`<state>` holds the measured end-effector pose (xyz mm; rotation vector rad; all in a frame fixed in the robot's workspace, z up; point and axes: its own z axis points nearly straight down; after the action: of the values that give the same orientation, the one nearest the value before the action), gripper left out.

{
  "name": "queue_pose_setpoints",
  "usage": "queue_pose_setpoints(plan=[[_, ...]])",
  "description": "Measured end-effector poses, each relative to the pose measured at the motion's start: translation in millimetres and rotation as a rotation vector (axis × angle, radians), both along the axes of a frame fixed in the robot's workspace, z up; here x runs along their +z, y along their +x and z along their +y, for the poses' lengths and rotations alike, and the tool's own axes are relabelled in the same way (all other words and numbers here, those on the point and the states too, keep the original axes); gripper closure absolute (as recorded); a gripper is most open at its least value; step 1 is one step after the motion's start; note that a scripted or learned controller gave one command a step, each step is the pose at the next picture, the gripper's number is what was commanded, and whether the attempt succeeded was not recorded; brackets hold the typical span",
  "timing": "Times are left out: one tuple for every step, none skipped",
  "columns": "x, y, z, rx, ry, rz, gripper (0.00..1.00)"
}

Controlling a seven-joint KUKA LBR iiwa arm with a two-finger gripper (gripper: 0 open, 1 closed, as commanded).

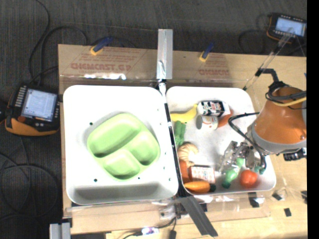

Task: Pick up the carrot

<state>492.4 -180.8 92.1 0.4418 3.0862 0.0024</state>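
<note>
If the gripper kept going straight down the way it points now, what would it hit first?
Most likely the green bottle lying just under the gripper, beside the tomato in the right bin. Depth is hard to judge from above. The carrot lies off to the side, near the bin's front edge.

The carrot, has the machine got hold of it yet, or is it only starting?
Only starting, it seems. The carrot lies at the near edge of the right bin, beside a small carton, with nothing gripping it. The gripper is low over the same bin but further right, above a green bottle and a tomato. Still left: moving across, grasping, lifting.
</note>
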Motion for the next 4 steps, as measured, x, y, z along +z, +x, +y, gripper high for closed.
queue_pose_setpoints(plan=[[-0.5,-4.3,10.8,-0.387,0.000,0.006,1.00],[1.1,-5.5,66.9,-0.721,0.010,0.011,1.00],[9.0,-5.4,67.5,-0.722,0.010,0.013,1.00],[-2.5,19.5,54.9,-0.665,0.012,0.022,1.00]])
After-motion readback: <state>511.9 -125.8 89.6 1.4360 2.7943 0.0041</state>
